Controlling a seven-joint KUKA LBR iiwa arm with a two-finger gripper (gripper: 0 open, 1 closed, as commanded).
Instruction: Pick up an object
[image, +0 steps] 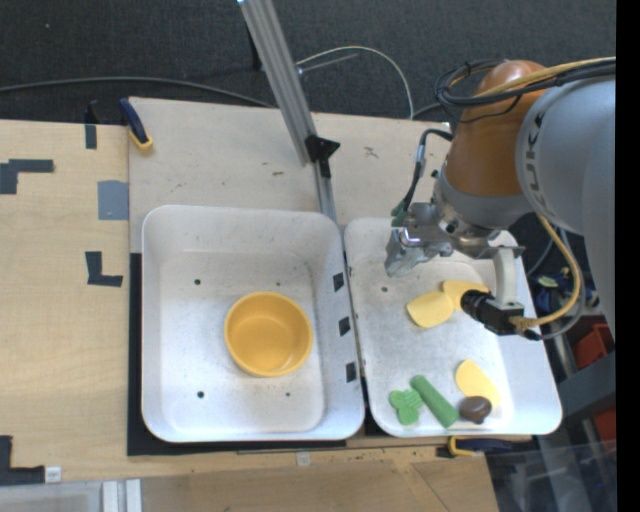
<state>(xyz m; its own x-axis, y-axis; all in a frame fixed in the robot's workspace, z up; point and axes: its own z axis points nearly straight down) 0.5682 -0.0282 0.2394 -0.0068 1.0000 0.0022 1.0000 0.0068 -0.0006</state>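
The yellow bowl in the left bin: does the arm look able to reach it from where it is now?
Probably yes. The yellow bowl sits alone and open from above; the claw hovers over the neighbouring right bin.

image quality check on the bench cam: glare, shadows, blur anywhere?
Camera view: even, soft light; the white bins look bright but not blown out. The yellow bowl casts only a faint shadow. The claw is slightly soft; the small brown piece is too small to identify.
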